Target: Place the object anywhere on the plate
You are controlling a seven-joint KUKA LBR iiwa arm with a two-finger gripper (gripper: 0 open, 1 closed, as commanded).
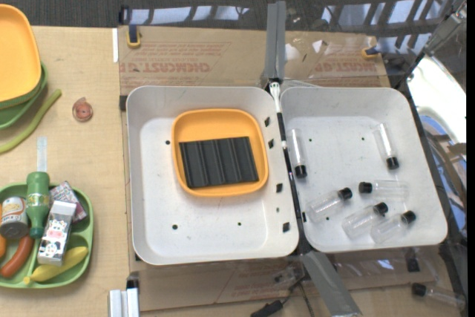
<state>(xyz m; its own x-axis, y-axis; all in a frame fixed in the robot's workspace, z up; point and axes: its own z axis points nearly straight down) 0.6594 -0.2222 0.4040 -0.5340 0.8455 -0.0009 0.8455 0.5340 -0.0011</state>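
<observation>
An orange plate (219,118) lies in the left white bin (152,219), toward its back. A black ribbed rectangular pad (219,162) rests flat on the plate, inside its rim. The right white bin (341,119) holds several clear vials with black caps: one (297,152) along its left wall, one (386,145) near the right, and a cluster (367,210) at the front.
Left of the bins, the wooden bench carries stacked orange and green plates (15,59), a small pink item (83,110) and a green plate of toy food (48,237). Cardboard (193,56) lies behind the bins.
</observation>
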